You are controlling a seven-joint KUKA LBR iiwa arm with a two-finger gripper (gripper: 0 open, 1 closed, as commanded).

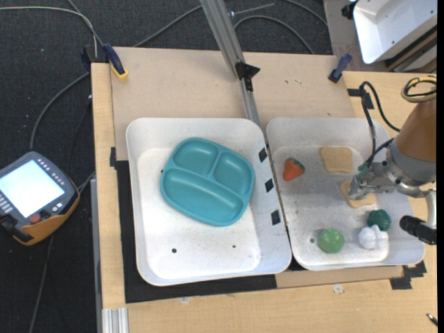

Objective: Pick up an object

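End effector (360, 188), finger state indiscernible, low in the right bin (305, 252), directly over a tan block (361, 200).

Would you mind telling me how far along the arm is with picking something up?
Done: the gripper has reached into the right bin and sits low over a tan piece. In hand: nothing visibly lifted; the piece lies on the bin floor. Left: closing on it and raising it. The toast-like slice, strawberry, green ball and teal plate lie untouched.
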